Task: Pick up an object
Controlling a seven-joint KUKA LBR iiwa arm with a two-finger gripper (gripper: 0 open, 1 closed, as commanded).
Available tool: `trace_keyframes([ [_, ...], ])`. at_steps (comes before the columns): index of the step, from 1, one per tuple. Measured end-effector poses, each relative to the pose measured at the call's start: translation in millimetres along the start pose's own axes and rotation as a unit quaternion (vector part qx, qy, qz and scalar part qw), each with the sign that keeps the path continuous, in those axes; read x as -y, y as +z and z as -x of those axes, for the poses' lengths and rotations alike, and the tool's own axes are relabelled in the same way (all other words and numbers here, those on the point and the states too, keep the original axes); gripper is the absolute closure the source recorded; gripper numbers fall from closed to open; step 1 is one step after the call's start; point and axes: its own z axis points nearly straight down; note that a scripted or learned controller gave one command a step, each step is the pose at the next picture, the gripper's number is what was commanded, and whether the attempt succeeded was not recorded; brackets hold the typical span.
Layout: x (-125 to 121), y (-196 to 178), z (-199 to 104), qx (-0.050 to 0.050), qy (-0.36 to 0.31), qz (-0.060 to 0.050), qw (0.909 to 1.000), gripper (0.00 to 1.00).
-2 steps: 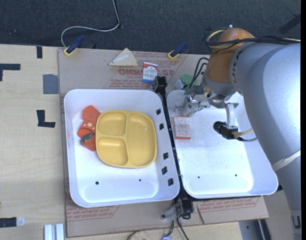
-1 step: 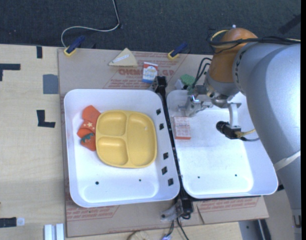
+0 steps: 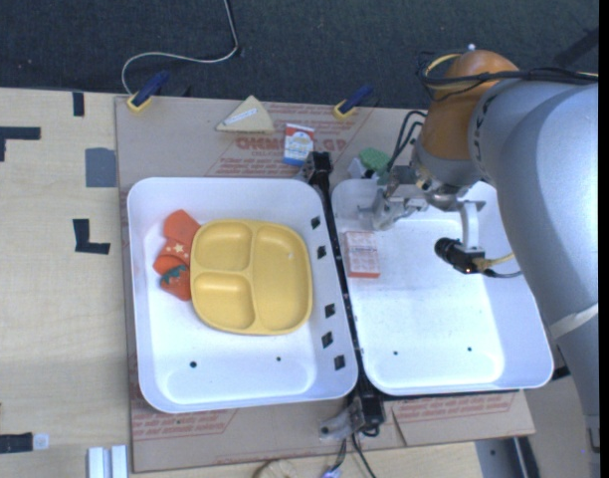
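My claw (image 3: 384, 207) low in right bin (image 3: 454, 366), near green object (image 3: 372, 159); grip state unclear; nothing visibly lifted, pick pending.

A divided plate (image 3: 253, 275) lies in the left bin (image 3: 145, 357); a packet (image 3: 362, 254) in the right bin (image 3: 504, 357).

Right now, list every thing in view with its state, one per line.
Yellow divided plate: flat in left bin, compartments bare.
Orange items: wedged beside the plate's left edge.
Red-and-white packet: flat in right bin.
Gripper: low over right bin's far corner.
Small carton: upright behind bins.
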Motion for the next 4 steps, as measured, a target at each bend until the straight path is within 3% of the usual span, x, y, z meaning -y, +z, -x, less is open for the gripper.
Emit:
trace_keyframes([
  [1,0,11,-15,0.001,0.0,0.0,1.0,0.0],
  [2,0,-11,6,0.0,0.0,0.0,1.0,0.0],
  [3,19,3,-11,0.004,0.001,0.008,1.0,0.0],
  [4,0,2,-11,0.0,0.0,0.0,1.0,0.0],
])
